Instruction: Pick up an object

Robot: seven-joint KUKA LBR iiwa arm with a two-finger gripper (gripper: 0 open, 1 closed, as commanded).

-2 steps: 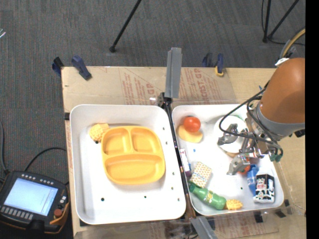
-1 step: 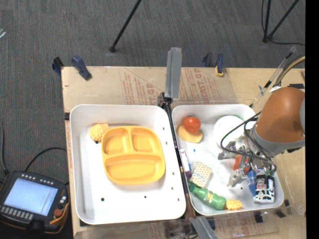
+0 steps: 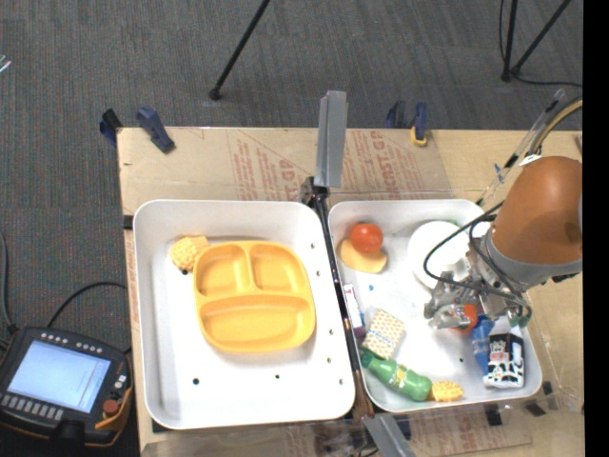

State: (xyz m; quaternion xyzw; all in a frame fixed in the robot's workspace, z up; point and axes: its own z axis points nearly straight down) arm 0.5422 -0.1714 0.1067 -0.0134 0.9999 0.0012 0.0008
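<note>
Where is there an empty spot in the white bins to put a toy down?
The left bin has bare floor along its near edge, below the yellow tray, and a strip along its left wall under the waffle piece. The right bin is crowded: green bottle, cracker, white plate and the tool leave small gaps.

Yellow divided tray (image 3: 255, 295), green bottle (image 3: 395, 376), red ball (image 3: 366, 235), black-and-white cow-patterned carton (image 3: 503, 361), white bins (image 3: 152, 293)
</note>
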